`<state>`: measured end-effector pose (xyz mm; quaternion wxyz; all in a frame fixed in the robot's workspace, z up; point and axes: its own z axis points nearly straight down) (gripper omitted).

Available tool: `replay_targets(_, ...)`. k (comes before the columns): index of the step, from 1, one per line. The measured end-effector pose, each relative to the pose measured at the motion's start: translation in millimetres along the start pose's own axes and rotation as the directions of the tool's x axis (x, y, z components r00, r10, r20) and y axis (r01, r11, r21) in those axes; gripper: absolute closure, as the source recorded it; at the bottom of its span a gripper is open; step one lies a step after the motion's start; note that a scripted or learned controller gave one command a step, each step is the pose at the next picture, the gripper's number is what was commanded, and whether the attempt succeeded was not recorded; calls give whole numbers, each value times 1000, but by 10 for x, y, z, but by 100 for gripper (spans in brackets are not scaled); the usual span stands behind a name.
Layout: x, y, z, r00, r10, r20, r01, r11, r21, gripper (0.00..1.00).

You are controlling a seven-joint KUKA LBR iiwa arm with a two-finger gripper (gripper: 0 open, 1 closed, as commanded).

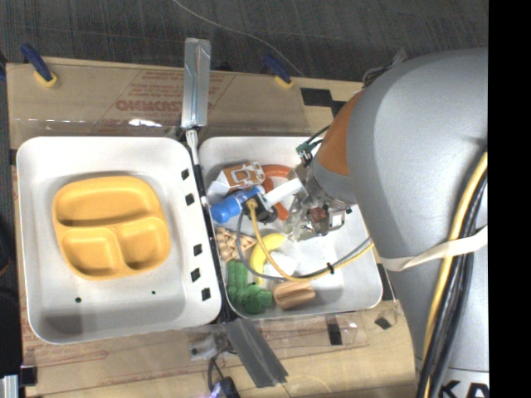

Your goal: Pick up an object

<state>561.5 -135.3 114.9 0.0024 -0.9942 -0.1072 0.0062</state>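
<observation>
1. Well inside the right bin (358, 265), the gripper (311, 220) hangs low over a heap of clutter, the grey arm (415, 164) reaching in from the view's right; whether the gripper is apart or together cannot be told from this angle, and nothing is seen held in it.
2. Every likely pick lies in that same bin, and nearly all of them lie toward the view's left of the gripper; a blue thing (224, 212) sits near the dividing wall, with an orange packet (243, 174) and a red thing (280, 172) beyond it by the far wall.
3. Closer to the camera, a yellow thing (264, 258) lies near the gripper on its near-left side; a green thing (247, 287) and a tan block (294, 294) rest by the near wall, just beside each other.
4. The tan block's long axis runs across the view, roughly along the near wall; the green thing's axis runs at a slant, from the near wall back toward the middle of the bin.
5. By these positions the yellow thing looks the shortest reach; a small shift toward the near-left would probably bring the gripper over it.
6. The left bin (41, 305) holds a yellow tray (110, 225), well apart from the gripper and across the divider; it seems the least likely target.
7. The clutter is packed tightly; a grasp here could well catch two things or slip off one.
</observation>
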Motion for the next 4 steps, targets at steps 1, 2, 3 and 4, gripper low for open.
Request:
replay_targets(1, 446, -233, -188, 1000, 4, -10, -4, 1000, -3, 100)
replay_targets(2, 438, -230, -180, 1000, 4, -8, -4, 1000, -4, 0)
replay_targets(3, -382, -87, 148, 1000, 10, -3, -10, 1000, -3, 0)
replay_targets(4, 101, 94, 253, 1000, 9, -9, -9, 1000, -4, 0)
